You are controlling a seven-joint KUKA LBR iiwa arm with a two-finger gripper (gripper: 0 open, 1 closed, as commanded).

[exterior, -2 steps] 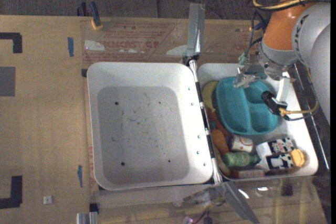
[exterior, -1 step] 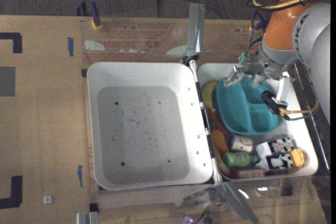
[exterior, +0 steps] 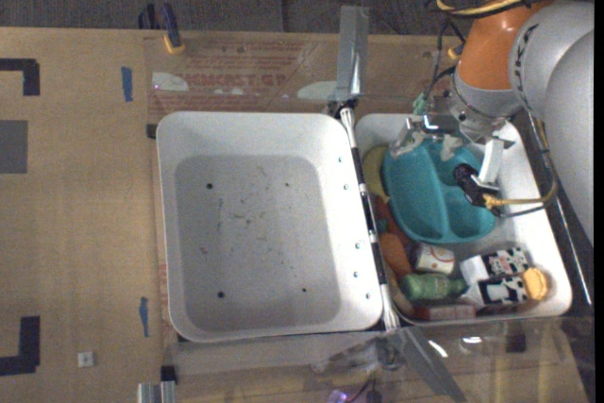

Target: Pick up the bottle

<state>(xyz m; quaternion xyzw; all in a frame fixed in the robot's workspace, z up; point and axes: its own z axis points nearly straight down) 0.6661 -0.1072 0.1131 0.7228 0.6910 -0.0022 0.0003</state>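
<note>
Bottle point(exterior: 432, 286): green body, lying on its side near the front of the right bin point(exterior: 557, 297), well below and slightly left of the fingers point(exterior: 444, 139). It is wedged among clutter, with one end toward an orange carrot-like piece point(exterior: 396, 252) and the other toward a black-and-white patterned carton point(exterior: 500, 276). A small white cup or tub with a red mark point(exterior: 436, 258) sits just above it, on the fingers' side. A dark reddish flat item point(exterior: 444, 309) lies just under it, toward the bin's front wall.

Handling, judged: likely a small plastic bottle, light and fairly stiff, with a smooth rounded body that could roll or slip when pinched. The best hold looks to be across the middle of the body, with the fingers closing across the narrow width and not along its length. Tight neighbours leave little room for the fingers to go down on either side; the cup may get nudged.

Fingers: over the far part of the right bin, at the upper rim of a teal divided plate point(exterior: 429, 203). They appear spread somewhat apart, with nothing visibly between them. The bottle is not in hand.

A yellow rounded piece point(exterior: 375, 170) lies left of the plate, below and left of the fingers. An orange-yellow lump point(exterior: 535, 282) lies at the bin's lower right.

The left bin point(exterior: 255, 132) sits well left of the fingers.

Writing: faint reddish lettering on a clear panel point(exterior: 236, 75) on the surface point(exterior: 75, 231) beyond the left bin is too blurred to read. No label on the bottle is legible.
</note>
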